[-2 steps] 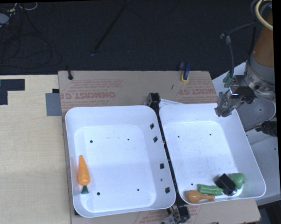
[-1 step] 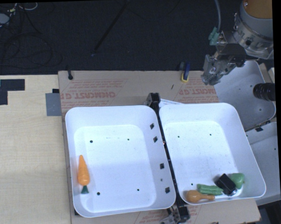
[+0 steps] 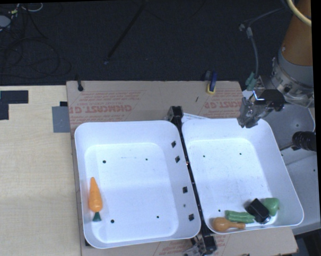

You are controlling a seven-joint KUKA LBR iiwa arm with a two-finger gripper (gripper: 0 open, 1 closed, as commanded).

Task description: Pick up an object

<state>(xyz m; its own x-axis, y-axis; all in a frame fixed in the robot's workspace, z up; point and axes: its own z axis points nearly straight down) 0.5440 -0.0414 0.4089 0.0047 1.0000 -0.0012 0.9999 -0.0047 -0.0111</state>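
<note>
Claw [image 3: 248, 117] hangs at the far right corner of the right white plastic bin [image 3: 283, 162]; I cannot tell its state. Nearest target, the black block [image 3: 257, 209] among green and orange toys, lies toward the bin's near edge, its long axis diagonal.

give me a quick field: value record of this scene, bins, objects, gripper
left bin: holds a toy carrot near its left wall
right bin: holds a cluster at its near right corner
cluster: black block lying on a green toy vegetable, with an orange pear-shaped toy beside them
gripper: above the far right corner of the right bin, away from all objects
fingers: too unclear to tell
held object: none seen
</note>
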